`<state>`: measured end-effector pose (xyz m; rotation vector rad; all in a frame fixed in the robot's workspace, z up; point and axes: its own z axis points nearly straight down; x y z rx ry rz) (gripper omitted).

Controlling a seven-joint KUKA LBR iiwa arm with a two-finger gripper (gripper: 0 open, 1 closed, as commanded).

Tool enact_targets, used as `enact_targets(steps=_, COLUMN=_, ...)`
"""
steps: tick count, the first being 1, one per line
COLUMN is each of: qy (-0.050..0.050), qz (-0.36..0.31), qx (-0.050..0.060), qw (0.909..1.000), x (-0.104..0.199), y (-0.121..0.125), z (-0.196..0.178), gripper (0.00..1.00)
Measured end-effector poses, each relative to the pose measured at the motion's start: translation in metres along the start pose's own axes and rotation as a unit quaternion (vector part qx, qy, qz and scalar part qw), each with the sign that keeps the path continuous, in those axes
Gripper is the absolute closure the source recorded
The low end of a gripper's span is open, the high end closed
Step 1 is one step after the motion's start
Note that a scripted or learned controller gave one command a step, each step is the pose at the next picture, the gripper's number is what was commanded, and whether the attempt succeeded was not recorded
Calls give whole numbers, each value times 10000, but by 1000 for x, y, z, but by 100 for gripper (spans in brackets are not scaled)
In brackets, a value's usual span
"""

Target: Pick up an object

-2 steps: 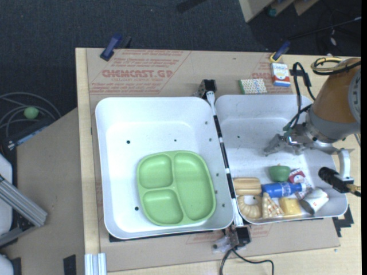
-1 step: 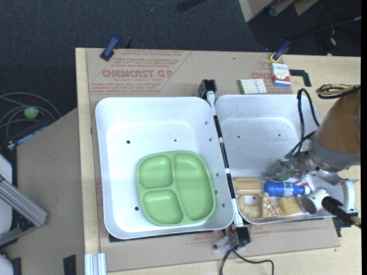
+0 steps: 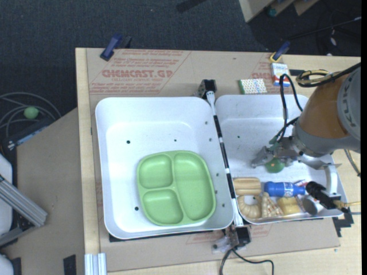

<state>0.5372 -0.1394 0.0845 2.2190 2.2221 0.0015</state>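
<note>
My gripper (image 3: 265,158) is low in the right bin (image 3: 252,116), near its middle, with the arm coming in from the right. A small green round object (image 3: 274,166) lies right at the gripper's tip, partly covered by it. I cannot see whether it is gripped. Along the bin's front wall lie a blue bottle (image 3: 281,188), a beige bread-like piece (image 3: 246,184) and a beige curved piece (image 3: 250,206) beside other tan items (image 3: 282,208).
The left bin (image 3: 114,125) holds a green divided plate (image 3: 174,187) toward its front. A black divider rail (image 3: 219,145) runs between the two bins. Bare white floor shows at the back of both bins.
</note>
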Motion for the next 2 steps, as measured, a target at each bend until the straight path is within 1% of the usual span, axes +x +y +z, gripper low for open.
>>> enact_targets(steps=1, qy=-6, qz=8, qx=-6, qw=10000, x=-1, y=0, z=-10, gripper=100)
enact_targets(steps=2, qy=6, qz=-4, qx=0, qw=10000, x=70, y=-28, z=-101, gripper=100)
